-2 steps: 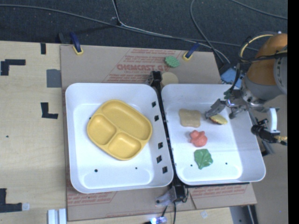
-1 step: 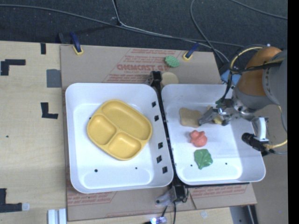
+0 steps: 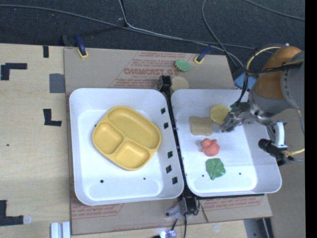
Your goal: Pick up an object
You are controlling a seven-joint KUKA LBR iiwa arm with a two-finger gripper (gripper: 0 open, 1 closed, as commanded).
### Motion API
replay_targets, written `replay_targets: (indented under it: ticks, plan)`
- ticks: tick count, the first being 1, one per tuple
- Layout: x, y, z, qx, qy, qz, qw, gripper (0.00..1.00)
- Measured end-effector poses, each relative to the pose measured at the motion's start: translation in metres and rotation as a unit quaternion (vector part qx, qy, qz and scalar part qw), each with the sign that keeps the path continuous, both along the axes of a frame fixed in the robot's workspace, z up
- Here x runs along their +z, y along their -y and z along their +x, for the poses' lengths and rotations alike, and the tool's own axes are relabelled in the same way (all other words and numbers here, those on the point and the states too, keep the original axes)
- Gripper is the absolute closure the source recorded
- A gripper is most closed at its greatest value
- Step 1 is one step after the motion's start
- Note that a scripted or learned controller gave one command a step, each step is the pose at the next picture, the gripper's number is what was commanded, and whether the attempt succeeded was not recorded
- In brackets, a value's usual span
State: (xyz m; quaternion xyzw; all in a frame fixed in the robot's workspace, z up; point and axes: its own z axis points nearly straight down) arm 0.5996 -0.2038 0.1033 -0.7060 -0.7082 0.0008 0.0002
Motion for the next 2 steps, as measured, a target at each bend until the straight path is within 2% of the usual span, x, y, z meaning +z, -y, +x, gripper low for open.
replay_targets:
  ticks: [2]
  plan:
    - [0.118, 0.000, 0.003, -0.001, 0.003, -0.0005, 1.0000, 1.00]
